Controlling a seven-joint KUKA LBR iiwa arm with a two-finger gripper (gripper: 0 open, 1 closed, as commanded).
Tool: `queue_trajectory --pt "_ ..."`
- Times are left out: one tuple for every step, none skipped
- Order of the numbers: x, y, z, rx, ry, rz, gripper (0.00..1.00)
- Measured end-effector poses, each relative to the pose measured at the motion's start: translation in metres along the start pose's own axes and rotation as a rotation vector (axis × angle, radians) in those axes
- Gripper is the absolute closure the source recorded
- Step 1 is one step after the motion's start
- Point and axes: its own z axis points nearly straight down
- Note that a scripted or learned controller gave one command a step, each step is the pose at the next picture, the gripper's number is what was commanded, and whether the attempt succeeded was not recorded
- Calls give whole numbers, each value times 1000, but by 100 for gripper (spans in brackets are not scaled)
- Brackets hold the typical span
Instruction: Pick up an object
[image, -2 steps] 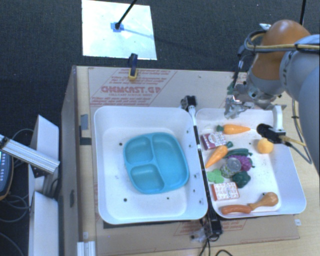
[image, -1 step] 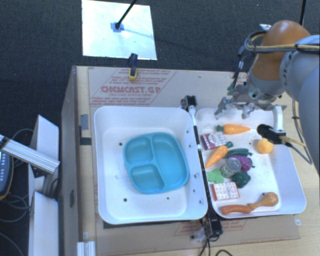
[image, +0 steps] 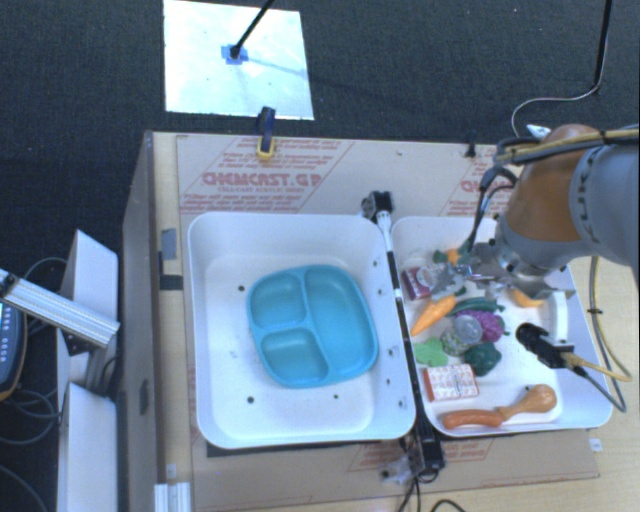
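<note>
Orange toy carrot (image: 433, 314) lies slantwise among clutter in right bin (image: 600, 400).

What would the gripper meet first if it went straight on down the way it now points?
Most likely the carrot, just below and left of the gripper in the right bin. Depth is unclear from this slanted view, so it could meet the clutter beside the carrot instead.

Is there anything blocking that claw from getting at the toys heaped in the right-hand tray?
Nothing visible blocks it. The claw hangs over the right tray, just above the toy carrot and the heap of other toys.
</note>
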Motion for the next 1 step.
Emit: queue_trajectory --pt "-29 80 38 -16 -6 -2 0"
